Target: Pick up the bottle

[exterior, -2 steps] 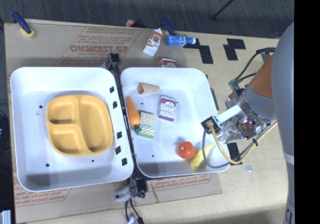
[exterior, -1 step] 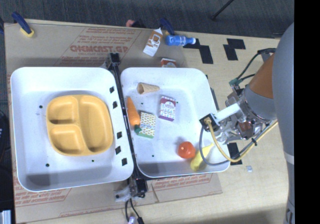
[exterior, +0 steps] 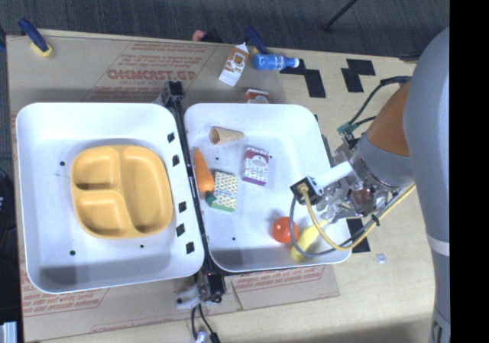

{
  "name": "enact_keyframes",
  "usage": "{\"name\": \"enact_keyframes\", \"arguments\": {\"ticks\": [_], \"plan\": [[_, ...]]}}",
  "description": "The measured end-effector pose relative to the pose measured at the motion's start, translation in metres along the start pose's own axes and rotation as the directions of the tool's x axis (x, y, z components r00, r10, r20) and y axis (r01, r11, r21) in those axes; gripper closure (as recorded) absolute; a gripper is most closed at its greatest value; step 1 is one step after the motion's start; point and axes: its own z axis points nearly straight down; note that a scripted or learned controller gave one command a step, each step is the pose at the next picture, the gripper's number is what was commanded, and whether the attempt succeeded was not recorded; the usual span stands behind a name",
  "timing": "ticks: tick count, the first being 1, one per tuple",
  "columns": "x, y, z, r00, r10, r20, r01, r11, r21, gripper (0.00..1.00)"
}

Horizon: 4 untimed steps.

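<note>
My gripper [exterior: 315, 208] hangs over the right bin [exterior: 306, 124], near its right wall and low front corner. From this high slanted view I cannot tell how my jaws stand; cables and the black mount crowd the tip. A yellow cable loops beneath it. Nothing shows held there.

The bottle [exterior: 273, 63] lies outside both bins, on the cardboard sheet [exterior: 137, 66] behind the right bin, well apart from me. It lies on its side, long axis running nearly left to right across the view. The blue body is at the left end and the narrower end points right, toward the black marks on the bench. A small carton [exterior: 234, 65] lies just left of it, tilted.

Just beside my tip, in the bin, sit an orange ball [exterior: 283, 229] and a yellow fruit-like piece [exterior: 306, 241], the two close together. Farther left in the same bin are a purple-and-white packet [exterior: 257, 165], a cone [exterior: 225, 134], a carrot [exterior: 202, 170] along the left wall and a patterned block [exterior: 224, 190] next to it.

The left bin [exterior: 38, 181] holds a yellow divided tray [exterior: 122, 189].
</note>
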Motion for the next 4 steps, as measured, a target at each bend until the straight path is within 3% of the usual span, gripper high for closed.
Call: {"name": "enact_keyframes", "arguments": {"ticks": [1, 3, 4], "plan": [[0.001, -0.004, -0.003, 1.000, 0.001, -0.001, -0.001, 1.000, -0.001, 1.00], [-0.004, 0.019, -0.007, 1.000, 0.005, -0.002, -0.005, 1.000, -0.002, 1.00], [-0.001, 0.006, -0.007, 1.000, -0.019, -0.001, 0.019, 1.000, 0.001, 1.00]]}}
